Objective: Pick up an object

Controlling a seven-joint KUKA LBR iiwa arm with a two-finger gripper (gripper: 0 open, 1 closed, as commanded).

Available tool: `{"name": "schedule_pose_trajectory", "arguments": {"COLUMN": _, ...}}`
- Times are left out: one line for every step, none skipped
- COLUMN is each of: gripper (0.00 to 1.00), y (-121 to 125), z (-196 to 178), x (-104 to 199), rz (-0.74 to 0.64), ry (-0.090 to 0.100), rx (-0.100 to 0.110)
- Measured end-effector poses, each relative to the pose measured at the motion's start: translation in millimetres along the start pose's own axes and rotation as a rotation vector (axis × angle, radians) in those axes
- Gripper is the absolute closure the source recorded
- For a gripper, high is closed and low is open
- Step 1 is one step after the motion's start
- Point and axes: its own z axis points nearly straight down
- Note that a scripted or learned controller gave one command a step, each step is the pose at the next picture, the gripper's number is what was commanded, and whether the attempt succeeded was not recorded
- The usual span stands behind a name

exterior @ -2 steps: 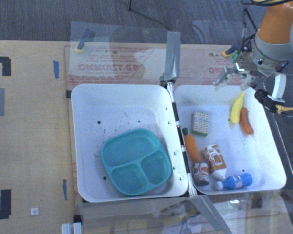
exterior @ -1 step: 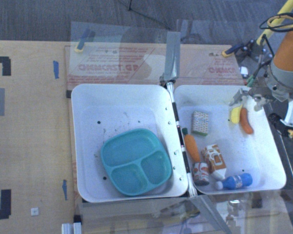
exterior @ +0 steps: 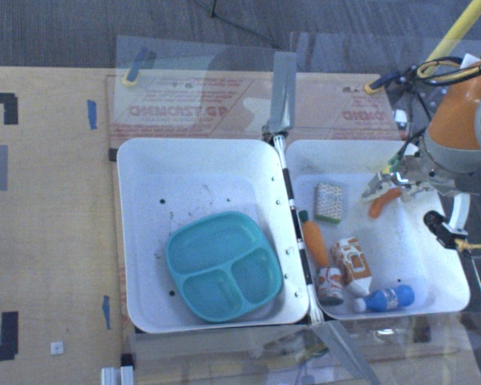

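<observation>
- While the grey arm with its orange band (exterior: pixel 457 123) reaches in from the right, two white bins sit side by side on the wooden tabletop (exterior: pixel 48 215); the left bin (exterior: pixel 144 175) carries a teal divided tray (exterior: pixel 223 265).
- The right bin (exterior: pixel 441 279) holds a green sponge-like block (exterior: pixel 329 202), an orange carrot-shaped toy (exterior: pixel 313 243), a small carton (exterior: pixel 353 261), a can (exterior: pixel 330 285) and a blue-capped bottle (exterior: pixel 385 299).
- The end effector (exterior: pixel 385 184) hangs over the right bin's upper part, an orange piece (exterior: pixel 382 202) just under it; whether its fingers pinch that piece cannot be told.
- The orange piece lies slanted, its long axis running from lower left to upper right.
- A sound grip would likely close across that axis, near the middle, before any lift.
</observation>
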Motion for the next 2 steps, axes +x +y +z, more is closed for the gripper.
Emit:
{"name": "schedule_pose_trajectory", "arguments": {"gripper": 0.00, "y": 15.5, "z": -68.4, "x": 25.6, "rz": 0.196, "ry": 0.000, "rx": 0.002}}
{"name": "schedule_pose_trajectory", "arguments": {"gripper": 0.00, "y": 16.9, "z": -0.5, "x": -3.5, "rz": 0.161, "ry": 0.004, "rx": 0.000}}
